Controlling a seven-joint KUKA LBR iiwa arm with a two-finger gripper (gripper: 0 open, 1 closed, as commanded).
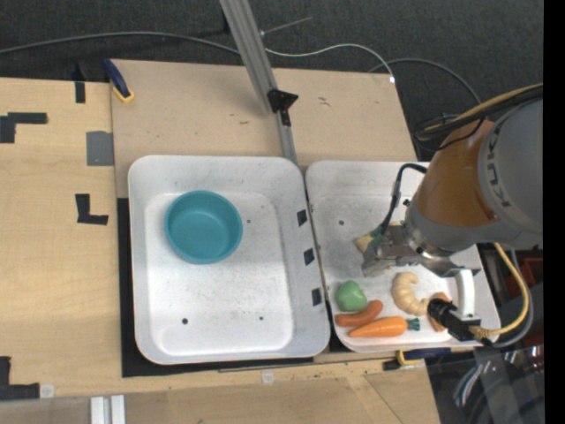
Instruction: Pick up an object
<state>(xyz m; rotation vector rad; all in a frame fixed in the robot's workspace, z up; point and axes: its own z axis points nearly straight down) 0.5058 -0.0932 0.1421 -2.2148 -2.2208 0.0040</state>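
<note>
In the right bin (pixel 346 193), near its front edge, lie a green pepper-like piece (pixel 350 295), a red-orange chili (pixel 360 314), an orange carrot (pixel 380 328) and a cream, curved pastry-like piece (pixel 406 291). My gripper (pixel 378 249) hangs low over the middle of this bin, just behind the green piece and left of the cream piece. I see nothing held in it. The arm's grey and orange wrist hides the bin's right side.
The left bin (pixel 221 300) holds a teal bowl (pixel 204 226) at its back left. A grey metal pole (pixel 256 56) slants down to the bins' shared back edge. Black clips sit along the divider between the bins.
</note>
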